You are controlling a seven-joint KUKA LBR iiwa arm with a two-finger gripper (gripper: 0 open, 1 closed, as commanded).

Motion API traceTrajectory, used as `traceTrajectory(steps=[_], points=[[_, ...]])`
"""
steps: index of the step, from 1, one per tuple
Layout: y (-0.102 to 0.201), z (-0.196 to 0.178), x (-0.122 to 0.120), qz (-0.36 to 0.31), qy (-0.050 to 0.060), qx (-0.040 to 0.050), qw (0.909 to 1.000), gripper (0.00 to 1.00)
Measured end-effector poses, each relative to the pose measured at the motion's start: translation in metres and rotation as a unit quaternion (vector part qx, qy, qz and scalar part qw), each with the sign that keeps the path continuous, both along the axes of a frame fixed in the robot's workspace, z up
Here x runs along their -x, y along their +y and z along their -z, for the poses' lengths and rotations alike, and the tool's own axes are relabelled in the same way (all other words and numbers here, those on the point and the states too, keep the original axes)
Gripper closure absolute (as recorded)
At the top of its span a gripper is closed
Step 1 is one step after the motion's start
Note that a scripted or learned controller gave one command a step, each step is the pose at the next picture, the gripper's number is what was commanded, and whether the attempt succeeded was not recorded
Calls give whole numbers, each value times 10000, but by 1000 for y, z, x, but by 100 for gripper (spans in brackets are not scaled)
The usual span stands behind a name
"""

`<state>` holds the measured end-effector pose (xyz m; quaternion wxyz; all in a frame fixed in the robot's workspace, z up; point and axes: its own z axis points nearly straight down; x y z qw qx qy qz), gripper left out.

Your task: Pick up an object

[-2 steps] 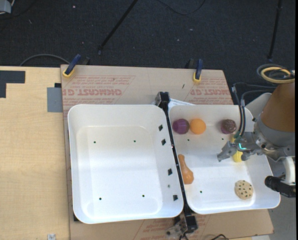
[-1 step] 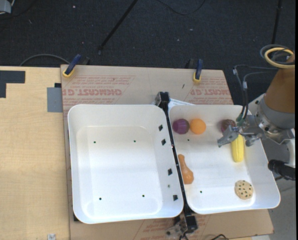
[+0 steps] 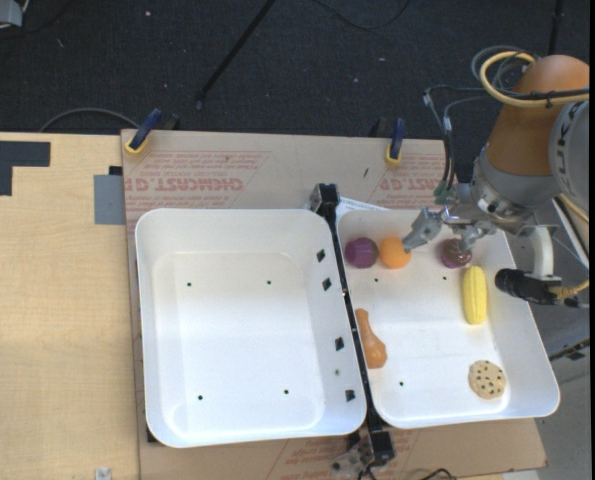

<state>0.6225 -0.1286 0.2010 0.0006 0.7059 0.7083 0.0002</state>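
Toy foods lie scattered in the right bin (image 3: 537, 393), and the gripper (image 3: 445, 236) hangs over that bin's far edge among them. One finger (image 3: 420, 230) slants down to the left, its tip just beside an orange ball (image 3: 394, 253); the other side of the gripper sits over a dark maroon round piece (image 3: 456, 254), touching or just above it. The two fingers stand apart, with no object between them.

A purple plum-like fruit (image 3: 361, 252) rests just left of the orange ball, touching it or nearly so, close to the divider where the two bins meet. An ear of yellow corn (image 3: 474, 295) lies lengthwise near the right wall, below the maroon piece. An orange carrot-shaped piece (image 3: 370, 339) lies against the left wall of this bin, pointing toward the far side. A chocolate-chip cookie (image 3: 487, 379) sits flat near the near right corner, well apart from the rest.

The left bin (image 3: 157, 318) stands beside it, their rims touching. The arm (image 3: 532, 118) comes in from the right.
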Motion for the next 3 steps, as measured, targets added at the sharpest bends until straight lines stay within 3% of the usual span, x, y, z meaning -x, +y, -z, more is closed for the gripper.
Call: traceTrajectory(steps=[1, 3], points=[[9, 103, -19, 24, 6, 2, 10000, 0], [39, 114, 15, 19, 12, -4, 10000, 0]])
